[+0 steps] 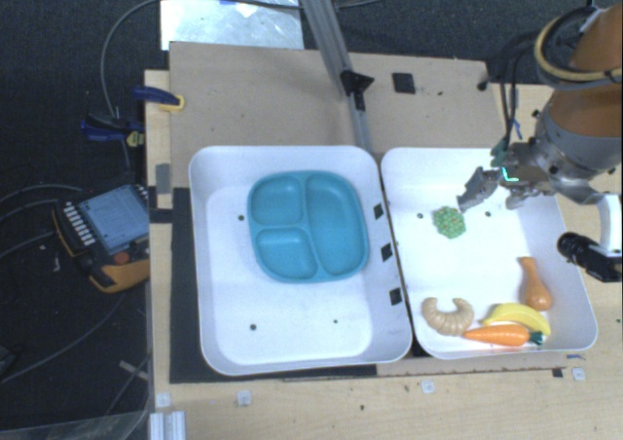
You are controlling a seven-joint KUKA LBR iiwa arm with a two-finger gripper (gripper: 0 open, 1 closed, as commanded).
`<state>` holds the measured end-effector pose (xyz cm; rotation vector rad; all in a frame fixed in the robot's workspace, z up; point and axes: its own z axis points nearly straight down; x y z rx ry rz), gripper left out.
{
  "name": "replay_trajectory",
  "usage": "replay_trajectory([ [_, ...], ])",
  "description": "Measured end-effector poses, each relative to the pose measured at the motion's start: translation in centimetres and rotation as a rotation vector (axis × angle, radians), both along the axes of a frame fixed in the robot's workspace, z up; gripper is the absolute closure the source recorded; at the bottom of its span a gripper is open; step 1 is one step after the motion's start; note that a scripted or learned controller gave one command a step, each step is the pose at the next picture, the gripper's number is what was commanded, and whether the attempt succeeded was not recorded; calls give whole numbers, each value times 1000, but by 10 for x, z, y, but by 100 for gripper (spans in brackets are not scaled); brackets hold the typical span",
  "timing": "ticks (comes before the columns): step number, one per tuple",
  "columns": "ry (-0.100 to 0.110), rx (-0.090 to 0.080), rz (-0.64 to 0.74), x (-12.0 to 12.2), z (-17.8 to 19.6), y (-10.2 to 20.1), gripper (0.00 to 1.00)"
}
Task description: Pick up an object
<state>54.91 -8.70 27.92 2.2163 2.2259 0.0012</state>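
Hovering over the right bin (409, 175), the gripper (494, 190) hangs with fingers spread and nothing between them.
A green broccoli piece (449, 223) lies just beside its lower-left fingertip; a croissant (447, 314), carrot (496, 335), banana (521, 316) and orange gourd (532, 284) crowd the near right corner, while a blue divided plate (308, 226) sits in the left bin (224, 331).

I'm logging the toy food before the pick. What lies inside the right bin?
The right bin holds green broccoli, a croissant, carrot, banana and an orange-brown pear-shaped piece. The arm covers the bin's far right corner.
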Motion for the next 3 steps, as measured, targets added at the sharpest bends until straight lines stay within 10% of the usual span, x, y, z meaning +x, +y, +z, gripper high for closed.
replay_trajectory([
  [1, -1, 0, 0, 0, 0, 0, 0],
  [3, 4, 0, -4, 7, -122, 0, 0],
])
